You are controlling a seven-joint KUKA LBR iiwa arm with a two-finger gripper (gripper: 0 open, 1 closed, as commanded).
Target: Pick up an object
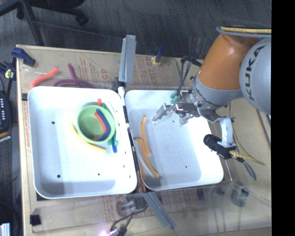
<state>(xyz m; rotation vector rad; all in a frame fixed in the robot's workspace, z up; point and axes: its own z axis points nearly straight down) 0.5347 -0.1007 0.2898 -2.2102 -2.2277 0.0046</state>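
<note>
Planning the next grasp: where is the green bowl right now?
The green bowl sits in the left bin, upper middle, with red, blue and yellow strips in and around it.

Both bins [69, 179] looked like smooth white plastic with a soft sheen. The green bowl [94, 123] in the left bin was glossy plastic. The bench [87, 69] looked like matt, worn board. The arm's orange band [221, 60] was smooth and glossy, its gripper [171, 111] bare metal.

Two white bins are seen side by side on the bench [83, 64] — the left bin [46, 170], the right bin [203, 171]. A blue clamp [22, 56] is spotted at the bench's far-left corner — office chair legs [50, 11] beyond.
</note>
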